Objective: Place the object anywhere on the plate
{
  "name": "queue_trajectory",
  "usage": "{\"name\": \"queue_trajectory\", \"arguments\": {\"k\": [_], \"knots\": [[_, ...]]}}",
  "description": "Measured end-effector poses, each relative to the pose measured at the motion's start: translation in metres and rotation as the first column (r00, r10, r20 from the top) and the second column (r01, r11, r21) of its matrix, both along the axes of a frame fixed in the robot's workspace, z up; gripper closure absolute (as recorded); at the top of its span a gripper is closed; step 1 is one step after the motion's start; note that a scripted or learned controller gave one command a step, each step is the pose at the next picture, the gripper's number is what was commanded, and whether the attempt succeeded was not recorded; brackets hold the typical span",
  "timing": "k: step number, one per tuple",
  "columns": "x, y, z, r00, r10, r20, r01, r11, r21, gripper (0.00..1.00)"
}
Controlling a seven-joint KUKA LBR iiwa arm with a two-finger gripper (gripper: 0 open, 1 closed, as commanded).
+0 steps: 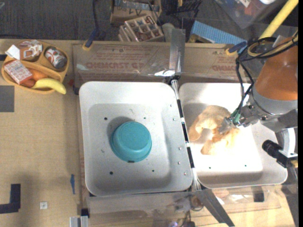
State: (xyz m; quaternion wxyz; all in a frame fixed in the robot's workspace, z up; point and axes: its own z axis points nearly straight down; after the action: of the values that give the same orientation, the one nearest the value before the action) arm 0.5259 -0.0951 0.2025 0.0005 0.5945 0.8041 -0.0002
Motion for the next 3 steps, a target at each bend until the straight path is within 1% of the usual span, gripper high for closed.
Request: {"name": "queue_trajectory", "arguments": {"k": [1, 2, 3], "knots": [[0.001, -0.001, 0.022, 1.000, 0.000, 0.003, 0.000, 1.000, -0.001, 1.00], [-0.009, 0.053, 0.030, 0.921, 0.388, -0.001, -0.388, 0.921, 0.002, 1.00], [-0.007, 0.109, 0.023, 0.698, 0.716, 0.000, -0.716, 0.698, 0.002, 1.00]]}}
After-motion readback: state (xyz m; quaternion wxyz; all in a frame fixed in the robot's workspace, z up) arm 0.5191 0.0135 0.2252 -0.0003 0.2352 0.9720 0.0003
